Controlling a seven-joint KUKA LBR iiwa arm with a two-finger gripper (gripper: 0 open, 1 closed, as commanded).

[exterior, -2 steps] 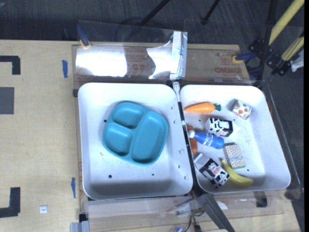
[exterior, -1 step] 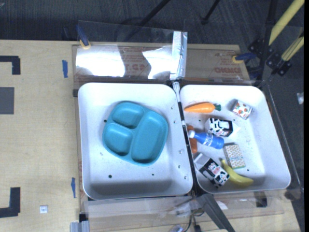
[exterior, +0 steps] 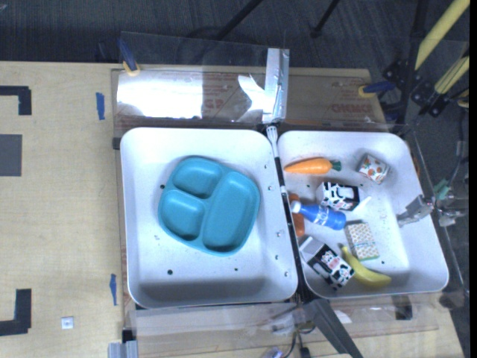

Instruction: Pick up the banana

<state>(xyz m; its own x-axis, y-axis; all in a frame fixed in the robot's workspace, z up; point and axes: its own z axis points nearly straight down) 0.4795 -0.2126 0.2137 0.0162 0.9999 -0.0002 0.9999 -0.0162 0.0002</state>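
The banana (exterior: 365,268) is lying in the right bin (exterior: 406,155), down in the corner nearest the camera, and every other place here is being measured from it. It is showing as a short yellow crescent, its back curving toward the bin's near wall and one end pointing up and left; its skin looks smooth and evenly yellow, with no dark spots that can be made out. Touching it on the left is sitting a black-and-white patterned block (exterior: 331,264), and just above the banana a checkered packet (exterior: 361,239) is resting against or partly over its upper end, so the fruit is being crowded on two sides, probably because loose things are sliding into the low corner. Farther above the banana, a blue bottle (exterior: 322,216), a black-and-white cow toy (exterior: 340,195), a carrot (exterior: 307,166) and a small patterned cube (exterior: 373,168) are scattered toward the far wall. Well to the banana's left, a blue sectioned plate (exterior: 209,203) is sitting alone in the left bin (exterior: 141,155). To the banana's upper right, at the bin's right rim, the tool (exterior: 417,209) is hovering as a pale blurred shape, apart from the fruit and holding nothing visible; whether it is spread or pressed together cannot be told. Both bins are resting on the counter (exterior: 52,200).
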